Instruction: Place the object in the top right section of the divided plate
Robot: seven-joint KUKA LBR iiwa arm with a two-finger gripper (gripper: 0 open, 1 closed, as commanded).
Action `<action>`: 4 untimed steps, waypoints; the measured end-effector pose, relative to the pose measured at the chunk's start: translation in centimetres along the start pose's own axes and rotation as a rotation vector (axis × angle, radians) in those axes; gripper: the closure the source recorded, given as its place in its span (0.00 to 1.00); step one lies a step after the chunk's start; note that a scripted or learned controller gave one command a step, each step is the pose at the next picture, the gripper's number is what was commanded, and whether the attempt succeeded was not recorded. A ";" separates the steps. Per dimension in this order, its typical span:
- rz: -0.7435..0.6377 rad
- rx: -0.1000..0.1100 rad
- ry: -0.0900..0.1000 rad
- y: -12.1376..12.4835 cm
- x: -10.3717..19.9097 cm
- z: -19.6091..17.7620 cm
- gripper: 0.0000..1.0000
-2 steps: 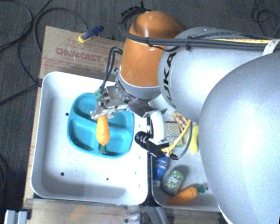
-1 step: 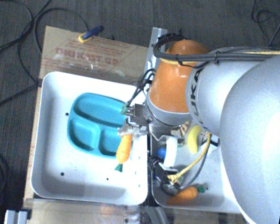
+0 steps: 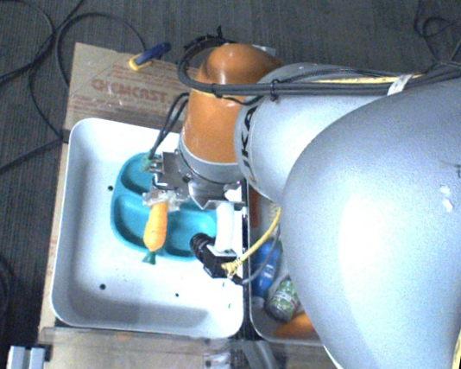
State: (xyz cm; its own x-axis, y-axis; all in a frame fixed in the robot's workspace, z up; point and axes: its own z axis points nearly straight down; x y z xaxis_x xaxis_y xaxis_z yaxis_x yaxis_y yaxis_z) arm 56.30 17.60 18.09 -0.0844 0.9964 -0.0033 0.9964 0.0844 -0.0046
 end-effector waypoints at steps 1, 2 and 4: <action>-0.343 -0.005 -0.003 8.4 -4.1 -9.4 1.00; -0.362 -0.001 -0.001 3.6 -8.7 -2.2 1.00; -0.612 -0.002 0.002 -1.3 -5.1 3.1 1.00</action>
State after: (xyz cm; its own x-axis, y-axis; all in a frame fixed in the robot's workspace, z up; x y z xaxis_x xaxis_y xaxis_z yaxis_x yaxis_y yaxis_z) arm 55.39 12.37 14.98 -0.6417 0.7669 0.0016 0.7669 0.6417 -0.0036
